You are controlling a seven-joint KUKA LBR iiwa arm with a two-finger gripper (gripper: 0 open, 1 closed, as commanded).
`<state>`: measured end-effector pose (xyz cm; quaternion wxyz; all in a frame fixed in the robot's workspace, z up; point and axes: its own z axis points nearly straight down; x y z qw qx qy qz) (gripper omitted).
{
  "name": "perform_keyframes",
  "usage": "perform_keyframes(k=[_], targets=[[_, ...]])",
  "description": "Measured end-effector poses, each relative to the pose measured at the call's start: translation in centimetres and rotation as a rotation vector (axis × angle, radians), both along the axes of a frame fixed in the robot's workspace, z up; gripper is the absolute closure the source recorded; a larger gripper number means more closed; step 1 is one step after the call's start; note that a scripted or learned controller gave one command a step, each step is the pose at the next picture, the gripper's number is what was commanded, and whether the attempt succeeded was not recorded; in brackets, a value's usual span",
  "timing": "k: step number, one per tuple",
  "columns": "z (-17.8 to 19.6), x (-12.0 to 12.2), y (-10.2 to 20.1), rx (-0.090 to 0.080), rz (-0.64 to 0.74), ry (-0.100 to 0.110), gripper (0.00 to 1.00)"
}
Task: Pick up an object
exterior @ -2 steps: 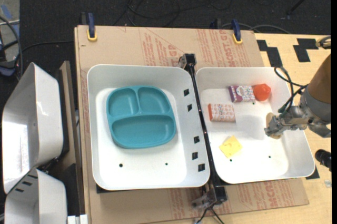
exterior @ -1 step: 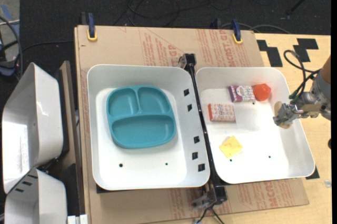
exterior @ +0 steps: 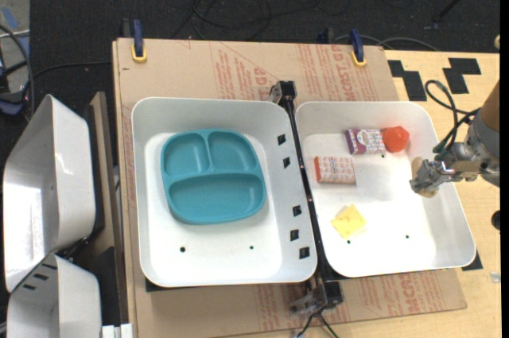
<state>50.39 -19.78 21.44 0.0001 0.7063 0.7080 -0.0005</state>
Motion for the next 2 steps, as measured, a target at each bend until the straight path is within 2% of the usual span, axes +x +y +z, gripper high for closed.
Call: perform_keyframes(k=[1,2], targets=[[1.3,0.2,5.4,0.003,0.006,-0.002,1.0],[0.5,0.2,10.3,0.003,0.005,0.001,1.0]])
